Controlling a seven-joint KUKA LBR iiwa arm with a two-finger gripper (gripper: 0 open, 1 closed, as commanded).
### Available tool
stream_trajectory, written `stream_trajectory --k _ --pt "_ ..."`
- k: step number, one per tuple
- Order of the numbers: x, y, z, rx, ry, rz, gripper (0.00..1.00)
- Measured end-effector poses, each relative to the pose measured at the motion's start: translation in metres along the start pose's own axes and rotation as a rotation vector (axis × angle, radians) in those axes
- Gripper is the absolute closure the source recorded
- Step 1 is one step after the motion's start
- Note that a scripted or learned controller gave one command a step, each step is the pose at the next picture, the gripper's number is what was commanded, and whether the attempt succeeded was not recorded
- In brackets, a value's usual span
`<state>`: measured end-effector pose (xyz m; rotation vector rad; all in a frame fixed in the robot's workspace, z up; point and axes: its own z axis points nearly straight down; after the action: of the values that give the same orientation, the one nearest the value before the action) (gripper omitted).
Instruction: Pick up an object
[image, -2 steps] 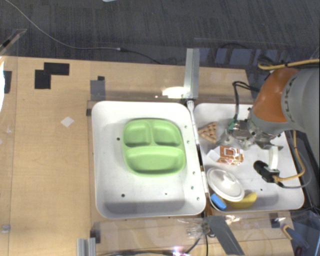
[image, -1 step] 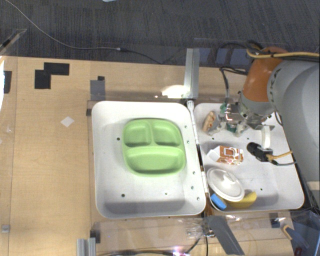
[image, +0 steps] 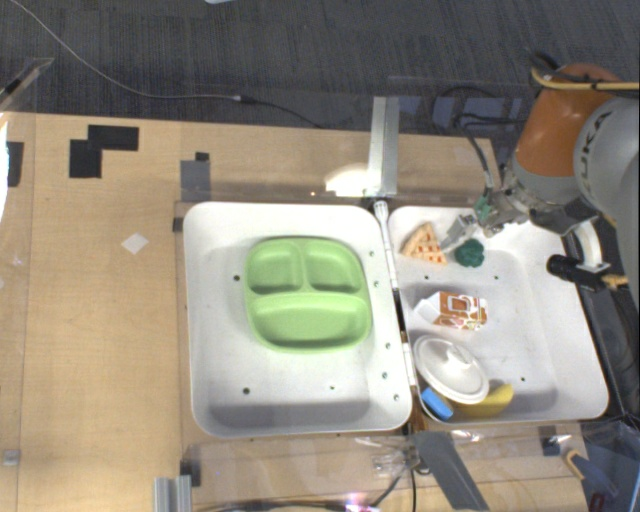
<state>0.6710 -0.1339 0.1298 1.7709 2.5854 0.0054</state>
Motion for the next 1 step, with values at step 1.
stream_trajectory --k 1 --pt "0.0115 -0.0115 0.0425 0.001 0.001 0.154 0.0"
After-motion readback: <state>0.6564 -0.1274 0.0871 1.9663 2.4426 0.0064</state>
